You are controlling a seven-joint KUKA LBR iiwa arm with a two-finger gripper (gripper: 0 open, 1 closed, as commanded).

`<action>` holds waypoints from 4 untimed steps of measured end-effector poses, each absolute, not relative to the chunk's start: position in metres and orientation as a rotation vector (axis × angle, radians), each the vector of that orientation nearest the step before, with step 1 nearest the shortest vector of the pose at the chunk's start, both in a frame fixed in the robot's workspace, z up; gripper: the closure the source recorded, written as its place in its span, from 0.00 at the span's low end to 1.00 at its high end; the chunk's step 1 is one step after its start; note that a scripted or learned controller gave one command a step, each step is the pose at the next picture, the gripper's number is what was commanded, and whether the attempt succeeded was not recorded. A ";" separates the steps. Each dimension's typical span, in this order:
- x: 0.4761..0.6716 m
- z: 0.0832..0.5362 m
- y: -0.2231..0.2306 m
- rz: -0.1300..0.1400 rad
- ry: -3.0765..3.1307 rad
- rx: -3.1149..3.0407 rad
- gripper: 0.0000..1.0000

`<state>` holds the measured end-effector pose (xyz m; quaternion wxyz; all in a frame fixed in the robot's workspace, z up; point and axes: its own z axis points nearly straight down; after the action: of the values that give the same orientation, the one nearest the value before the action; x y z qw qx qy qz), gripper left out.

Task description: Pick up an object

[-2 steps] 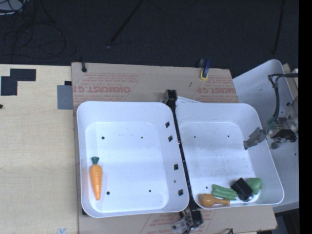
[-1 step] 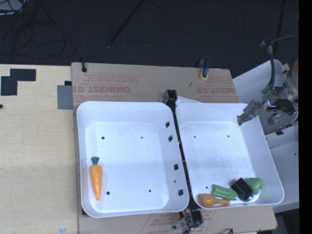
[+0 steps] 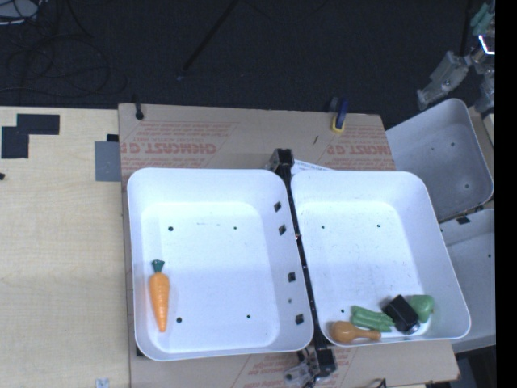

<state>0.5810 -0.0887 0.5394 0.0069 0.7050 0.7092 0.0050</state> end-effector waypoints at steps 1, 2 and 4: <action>0.643 0.491 -0.179 -0.010 2.217 2.229 0.00; 0.642 0.505 -0.174 -0.006 2.227 2.218 1.00; 0.594 0.357 -0.086 0.009 2.222 2.214 1.00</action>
<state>0.5939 -0.0861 0.3574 0.0025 0.7059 0.7083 0.0027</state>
